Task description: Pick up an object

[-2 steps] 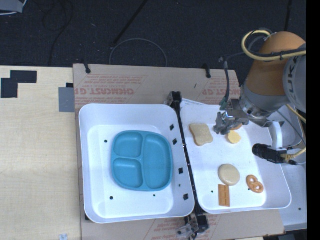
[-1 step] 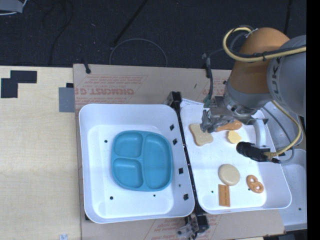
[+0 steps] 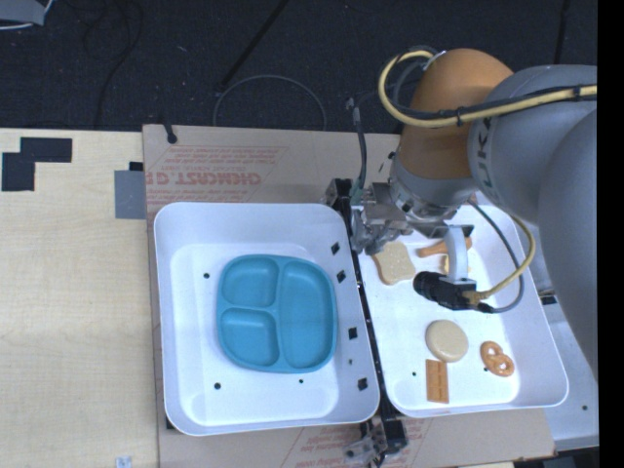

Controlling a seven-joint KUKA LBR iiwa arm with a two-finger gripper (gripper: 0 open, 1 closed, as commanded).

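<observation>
Honestly, the gripper (image 3: 375, 224) is parked low in the top-left corner of the right bin (image 3: 390, 359), close to the wall it shares with the left bin (image 3: 195, 388). I can't tell whether it's open or closed, since it's all metal and shadow in there, and I don't see anything held.

The nearest target is the toast (image 3: 394, 263), just beside the gripper toward the bin's middle. My worry is that it lies flat on slick white plastic, so a grab that's a bit off probably just skids it away or pins it down. Being that near the wall, the gripper could also clip the rim. An orange bit (image 3: 432, 251) sits near the toast and might get nudged too.

Further out are a cookie (image 3: 447, 340), a pretzel (image 3: 497, 360) and a cracker (image 3: 437, 381), all flat and well apart, so they'd likely give the same trouble. The left bin has a blue plate (image 3: 275, 313).

Both bins rest on cardboard (image 3: 244, 169) over a pale wood bench (image 3: 68, 310). Behind that is a dark floor (image 3: 195, 47) with loose cables.
</observation>
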